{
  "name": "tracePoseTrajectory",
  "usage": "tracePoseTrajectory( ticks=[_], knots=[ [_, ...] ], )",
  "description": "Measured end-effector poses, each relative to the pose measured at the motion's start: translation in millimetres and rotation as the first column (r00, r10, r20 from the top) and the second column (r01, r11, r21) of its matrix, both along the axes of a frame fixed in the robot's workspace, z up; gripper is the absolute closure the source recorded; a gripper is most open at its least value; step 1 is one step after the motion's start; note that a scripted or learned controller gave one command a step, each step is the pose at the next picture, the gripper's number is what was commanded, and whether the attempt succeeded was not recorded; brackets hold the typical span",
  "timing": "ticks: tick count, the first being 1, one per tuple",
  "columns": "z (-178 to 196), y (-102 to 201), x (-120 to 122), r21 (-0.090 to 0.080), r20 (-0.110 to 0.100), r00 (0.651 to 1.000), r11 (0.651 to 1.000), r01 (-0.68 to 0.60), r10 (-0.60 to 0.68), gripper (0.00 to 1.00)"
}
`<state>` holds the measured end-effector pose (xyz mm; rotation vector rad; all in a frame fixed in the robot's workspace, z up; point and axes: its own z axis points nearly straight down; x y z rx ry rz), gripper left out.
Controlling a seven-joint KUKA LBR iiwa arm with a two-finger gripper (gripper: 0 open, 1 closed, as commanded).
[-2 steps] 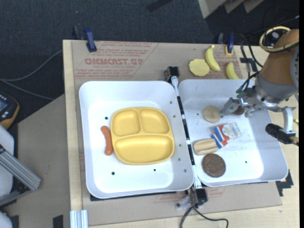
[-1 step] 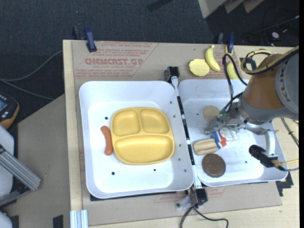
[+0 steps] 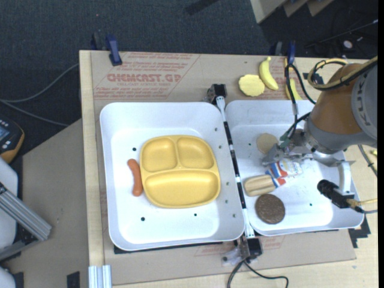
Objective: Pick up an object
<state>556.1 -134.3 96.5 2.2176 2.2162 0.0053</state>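
- Camera view is showing the arm (image 3: 345, 110) reaching in from the right and hanging its hand (image 3: 287, 153) low over the right bin (image 3: 336, 221).
- Metal parts of the hand are crowding the red-white-and-blue tube (image 3: 282, 171), so I cannot tell whether the hand is apart or together, or whether anything is sitting inside it.
- Candidates for the pick are all lying in that right bin: the tube right under the hand, a tan bread-like piece (image 3: 260, 185) just beside it, a round brown cookie (image 3: 270, 209) nearer the front wall, and a pale round item (image 3: 266, 142) partly tucked behind the hand.
- Judging by the pose, the approach or descent step is playing out, with the tube looking like the target; no lift is happening yet.
- Next move is calling for a firm close on one item alone, since the tan piece is sitting so close it could get nudged.
- Over in the left bin (image 3: 120, 161), the yellow divided plate (image 3: 179, 171) and the sausage (image 3: 135, 177) are lying well apart from the action.
- Out on the desk (image 3: 150, 77), a banana (image 3: 269, 74) and a yellow lump (image 3: 252, 85) are resting behind the bins.
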Motion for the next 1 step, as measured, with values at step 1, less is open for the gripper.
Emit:
tracePoseTrajectory(
  ticks=[1],
  knots=[
    [94.6, 67.8, 39.9, 0.003, 0.006, 1.000, 1.000, -0.010, 0.010, 1.00]
  ],
)
